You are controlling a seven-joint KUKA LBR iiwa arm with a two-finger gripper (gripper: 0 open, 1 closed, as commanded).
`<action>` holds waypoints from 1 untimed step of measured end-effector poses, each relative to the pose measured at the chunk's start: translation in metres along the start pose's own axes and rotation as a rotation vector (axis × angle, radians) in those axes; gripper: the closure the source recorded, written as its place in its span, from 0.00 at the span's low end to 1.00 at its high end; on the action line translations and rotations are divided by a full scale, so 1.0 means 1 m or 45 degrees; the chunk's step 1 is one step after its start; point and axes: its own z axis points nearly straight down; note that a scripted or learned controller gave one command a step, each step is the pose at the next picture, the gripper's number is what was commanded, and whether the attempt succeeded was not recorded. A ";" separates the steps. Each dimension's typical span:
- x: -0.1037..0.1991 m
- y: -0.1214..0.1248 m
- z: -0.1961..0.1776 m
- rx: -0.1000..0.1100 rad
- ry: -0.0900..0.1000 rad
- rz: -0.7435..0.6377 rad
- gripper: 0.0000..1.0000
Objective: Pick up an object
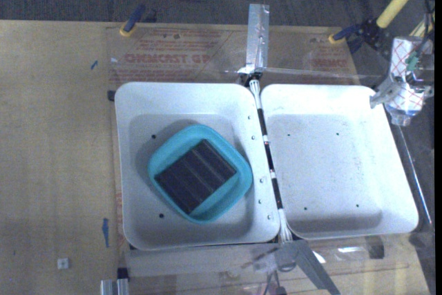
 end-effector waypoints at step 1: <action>0.019 0.020 0.178 -0.007 -0.004 -0.346 0.00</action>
